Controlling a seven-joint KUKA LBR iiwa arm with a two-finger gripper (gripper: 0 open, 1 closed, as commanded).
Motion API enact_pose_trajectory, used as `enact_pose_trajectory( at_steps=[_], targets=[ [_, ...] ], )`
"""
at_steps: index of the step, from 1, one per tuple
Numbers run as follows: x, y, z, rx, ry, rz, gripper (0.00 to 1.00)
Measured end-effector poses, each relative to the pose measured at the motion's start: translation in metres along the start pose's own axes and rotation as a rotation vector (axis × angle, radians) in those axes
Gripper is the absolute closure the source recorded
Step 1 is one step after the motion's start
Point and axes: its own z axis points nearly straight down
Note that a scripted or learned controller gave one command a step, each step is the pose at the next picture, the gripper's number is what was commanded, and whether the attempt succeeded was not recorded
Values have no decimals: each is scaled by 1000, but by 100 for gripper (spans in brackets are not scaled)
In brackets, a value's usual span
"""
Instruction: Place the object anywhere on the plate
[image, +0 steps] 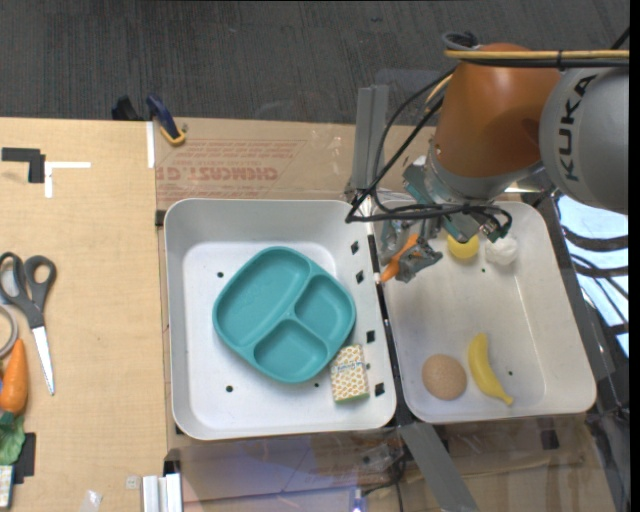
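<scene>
You have the gripper (408, 252) low over the right bin (560, 300), at the bin's ten o'clock corner, just beside the wall it shares with the left bin (180, 300). A small orange object (392, 268), thin and elongated, shows at the fingertips; whether the fingers grip it or merely hover there, you cannot tell from this slant.

The plate (285, 314) is smooth teal plastic, rounded, with three moulded compartments, lying in the middle of the left bin. At its five o'clock, touching or nearly touching the rim, sits a small squarish speckled sponge-like block (350, 376).

In the right bin, a matte tan egg-shaped ball (444, 377) lies at six o'clock with a curved glossy banana (487, 368) just beside it. A yellow rounded piece (462, 246) and a white lumpy piece (500, 251) sit near twelve o'clock.
</scene>
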Motion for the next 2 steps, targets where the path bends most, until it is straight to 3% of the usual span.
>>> enact_pose_trajectory(
  at_steps=[1, 2],
  targets=[
    [-35, 91, -17, 0, 0, -37, 100],
    [-35, 91, -17, 1, 0, -36, 0]
  ],
)
